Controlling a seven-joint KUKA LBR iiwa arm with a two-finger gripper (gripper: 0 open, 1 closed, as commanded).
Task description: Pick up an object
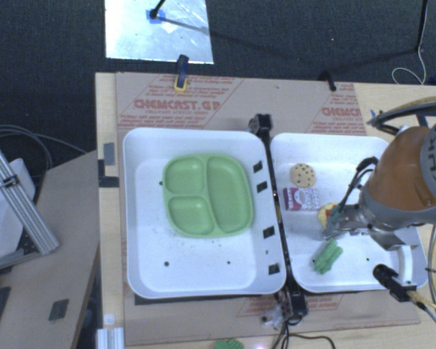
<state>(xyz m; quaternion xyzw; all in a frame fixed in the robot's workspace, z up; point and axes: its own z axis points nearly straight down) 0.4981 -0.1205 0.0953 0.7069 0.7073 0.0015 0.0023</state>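
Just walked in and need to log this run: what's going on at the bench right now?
A grey arm with an orange band reaches in from the right, its gripper low in the right bin, beside a yellow object. Nearby lie a green toy, a small carton and a round cookie. The left bin holds a green divided plate. Nothing looks lifted yet.

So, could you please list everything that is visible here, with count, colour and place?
bins: 2, white, side by side on bench
plate: 1, green, three compartments, in left bin
cookie: 1, tan, right bin, far side
carton: 1, red and white, right bin, middle
green toy: 1, right bin, near side
yellow item: 1, partly hidden by the gripper
metal sheet: 1, silver, on floor beyond bench
arm: 1, grey and orange, over right bin
gripper: 1, dark, by yellow item
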